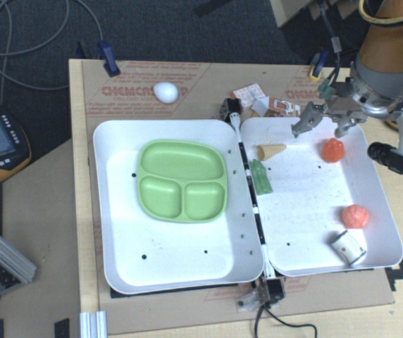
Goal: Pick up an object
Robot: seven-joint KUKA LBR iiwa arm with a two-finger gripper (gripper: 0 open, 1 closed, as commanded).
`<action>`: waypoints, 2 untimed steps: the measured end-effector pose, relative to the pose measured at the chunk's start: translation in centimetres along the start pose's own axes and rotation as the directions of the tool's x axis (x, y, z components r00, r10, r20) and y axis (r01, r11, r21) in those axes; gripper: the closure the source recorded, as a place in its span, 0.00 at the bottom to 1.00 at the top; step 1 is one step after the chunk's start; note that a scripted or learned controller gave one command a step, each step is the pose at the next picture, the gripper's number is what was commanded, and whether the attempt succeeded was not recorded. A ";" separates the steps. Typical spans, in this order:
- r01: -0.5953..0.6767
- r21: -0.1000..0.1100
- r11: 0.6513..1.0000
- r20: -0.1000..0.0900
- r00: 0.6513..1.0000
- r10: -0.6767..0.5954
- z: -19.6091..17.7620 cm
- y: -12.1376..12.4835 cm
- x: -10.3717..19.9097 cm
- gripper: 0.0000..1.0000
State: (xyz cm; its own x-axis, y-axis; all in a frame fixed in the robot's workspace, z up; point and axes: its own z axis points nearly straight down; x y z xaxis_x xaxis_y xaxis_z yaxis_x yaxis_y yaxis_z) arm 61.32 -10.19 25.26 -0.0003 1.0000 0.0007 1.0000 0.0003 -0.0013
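Note:
My gripper hangs open over the far edge of the right bin, with nothing between its fingers. Just below its right finger lies an orange-red ball. A second pinkish-orange ball rests near the bin's right wall, with a small white cylinder in front of it. A tan wedge and a green strip lie by the bin's left wall. In the left bin sits a green divided plate.
A white egg-shaped object lies on the cardboard behind the left bin. Small wrapped packets sit behind the right bin near the gripper. A blue clamp holds the cardboard's far left corner.

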 end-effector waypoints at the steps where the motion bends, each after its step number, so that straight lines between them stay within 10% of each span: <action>1: -0.001 -0.001 1.000 0.003 1.000 0.001 7.1 4.5 -8.9 0.00; 2: -0.001 0.000 1.000 0.001 1.000 0.001 11.0 3.7 -12.2 0.00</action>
State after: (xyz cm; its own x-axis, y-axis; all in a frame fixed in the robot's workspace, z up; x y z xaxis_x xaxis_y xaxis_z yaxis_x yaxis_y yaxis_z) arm 64.99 -22.34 14.30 0.0006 1.0000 -0.0003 1.0000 -0.0006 -0.0018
